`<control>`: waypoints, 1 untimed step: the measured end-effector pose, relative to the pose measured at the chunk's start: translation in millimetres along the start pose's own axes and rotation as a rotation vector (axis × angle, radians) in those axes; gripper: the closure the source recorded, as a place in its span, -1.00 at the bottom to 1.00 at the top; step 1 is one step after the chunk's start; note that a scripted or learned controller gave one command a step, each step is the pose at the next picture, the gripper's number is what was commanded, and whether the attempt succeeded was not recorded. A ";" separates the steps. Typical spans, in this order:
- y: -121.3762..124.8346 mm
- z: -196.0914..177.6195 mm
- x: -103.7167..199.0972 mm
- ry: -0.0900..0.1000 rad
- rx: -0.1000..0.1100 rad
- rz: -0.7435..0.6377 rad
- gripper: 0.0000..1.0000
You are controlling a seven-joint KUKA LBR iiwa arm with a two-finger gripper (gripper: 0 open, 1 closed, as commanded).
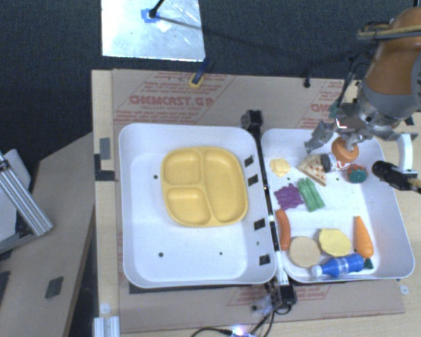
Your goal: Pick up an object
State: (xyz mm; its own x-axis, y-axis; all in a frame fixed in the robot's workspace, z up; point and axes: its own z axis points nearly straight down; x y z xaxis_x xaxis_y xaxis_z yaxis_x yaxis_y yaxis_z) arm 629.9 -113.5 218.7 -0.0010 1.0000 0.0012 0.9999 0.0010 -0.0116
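Seemingly the gripper hangs over the far end of the right bin, just by an orange round toy — though whether its tips are spread or closed I cannot tell from this slant. That toy looks light, hard and smooth, likely to roll, so a hold across its middle seems safest. Counted in that bin: two carrots, one blue bottle, one purple bunch, one green piece — while the left bin bears one yellow tray.
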 end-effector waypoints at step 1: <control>2.4 -8.0 0.2 -0.002 -0.013 -0.002 -1.00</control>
State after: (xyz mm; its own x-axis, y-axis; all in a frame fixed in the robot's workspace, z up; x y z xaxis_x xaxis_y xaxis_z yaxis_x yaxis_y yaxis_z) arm 632.4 -113.3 226.6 -0.0032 1.0000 -0.0003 1.0000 0.0032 0.0012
